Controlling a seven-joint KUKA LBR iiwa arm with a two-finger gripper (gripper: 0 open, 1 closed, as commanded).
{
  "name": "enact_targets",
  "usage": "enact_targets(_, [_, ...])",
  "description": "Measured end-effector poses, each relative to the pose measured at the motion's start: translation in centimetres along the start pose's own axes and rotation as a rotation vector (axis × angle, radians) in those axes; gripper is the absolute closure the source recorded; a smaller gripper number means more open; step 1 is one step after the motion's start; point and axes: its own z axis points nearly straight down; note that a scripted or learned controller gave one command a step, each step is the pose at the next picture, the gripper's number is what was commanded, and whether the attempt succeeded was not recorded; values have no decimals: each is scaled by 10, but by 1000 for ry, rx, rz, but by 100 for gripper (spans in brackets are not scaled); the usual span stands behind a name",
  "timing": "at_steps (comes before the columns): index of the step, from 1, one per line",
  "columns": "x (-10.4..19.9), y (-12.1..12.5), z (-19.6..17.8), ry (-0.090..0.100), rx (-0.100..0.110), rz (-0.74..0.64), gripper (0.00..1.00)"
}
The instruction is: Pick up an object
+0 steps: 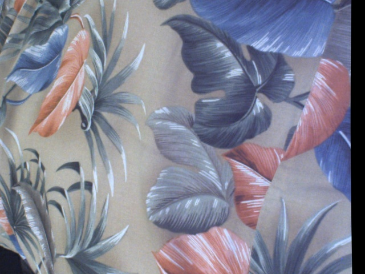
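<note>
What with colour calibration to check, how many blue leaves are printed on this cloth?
3. A large blue leaf spans the top, a smaller blue leaf sits upper left, and a third blue leaf runs down the right edge. Others may lie hidden beyond the frame.

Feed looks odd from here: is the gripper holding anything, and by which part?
Cannot be told: a leaf-printed cloth spreads across the camera view.

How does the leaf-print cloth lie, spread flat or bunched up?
Spread mostly flat: the leaf-print cloth shows its pattern unbroken across the view, with a fold line near the right side.
</note>
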Motion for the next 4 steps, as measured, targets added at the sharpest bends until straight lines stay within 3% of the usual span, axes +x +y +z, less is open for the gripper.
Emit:
enact_targets(1, [-31,-23,-187,-3,-1,-50,0])
enact_targets(2, [-31,-68,-178,-3,-2,-447,0])
enact_targets(3, [-30,-67,-187,-4,-3,-448,100])
enact_targets(4, [-30,-67,-187,-4,-3,-448,0])
